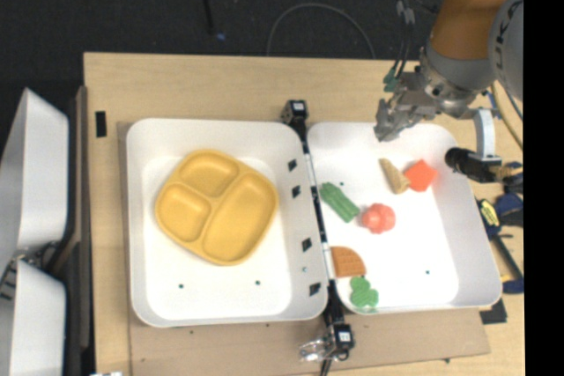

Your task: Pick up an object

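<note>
Gripper (pixel 389 129) hovering over right bin (pixel 458 277), 12 o'clock edge; finger state unclear; tan piece (pixel 394 175) lying at gripper's 6 o'clock.

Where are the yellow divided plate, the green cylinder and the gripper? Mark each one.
yellow divided plate (pixel 216 207): camera view, on its central ridge.
green cylinder (pixel 338 202): camera view, mid-length of its body.
gripper (pixel 388 129): camera view, at its fingertips, above the right bin's far edge.

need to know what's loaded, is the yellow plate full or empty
Empty. The yellow plate lies flat in the left bin with all three sections bare. The toy food sits in the right bin.
</note>
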